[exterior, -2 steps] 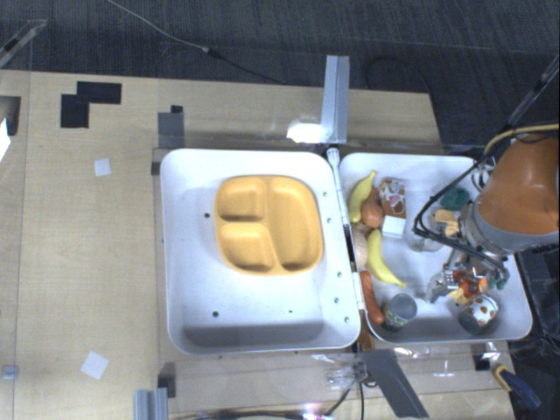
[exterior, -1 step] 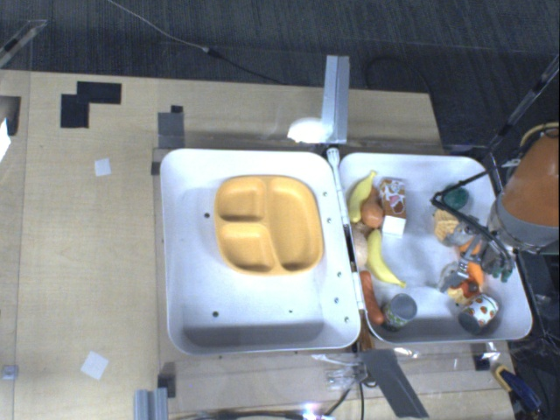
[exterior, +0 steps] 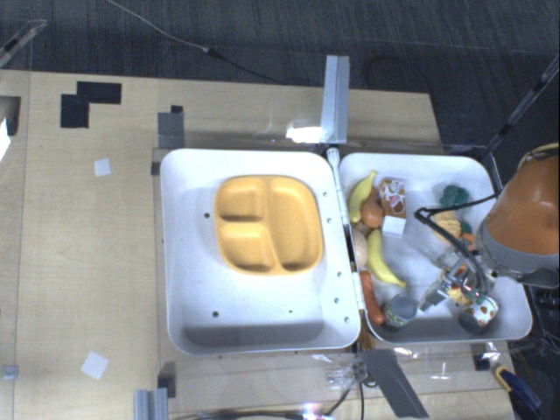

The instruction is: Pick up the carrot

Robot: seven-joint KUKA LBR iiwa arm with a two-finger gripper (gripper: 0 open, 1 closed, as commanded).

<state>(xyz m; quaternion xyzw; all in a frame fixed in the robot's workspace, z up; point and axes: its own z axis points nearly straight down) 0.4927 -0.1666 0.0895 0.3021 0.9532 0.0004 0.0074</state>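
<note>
Carrot lies against the right bin's left wall, apart from the claw, whose opening I cannot tell.

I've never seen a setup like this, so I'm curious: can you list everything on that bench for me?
Bins: 2, white, side by side on the bench; left bin, right bin.
Divided plate: 1, yellow, middle of the left bin.
Bananas: 2, yellow, left part of the right bin; one upper, one lower.
Carrot: 1, orange-red, along the right bin's left wall, near the front.
Green item: 1, right bin's back right; too small to name.
Small grey cup-like thing: 1, front of the right bin.
Other small items: several, mixed colours, right bin; unclear.
Robot arm: 1, grey with orange band, over the right bin.
Pincer: 1, above the right bin's front right.
</note>
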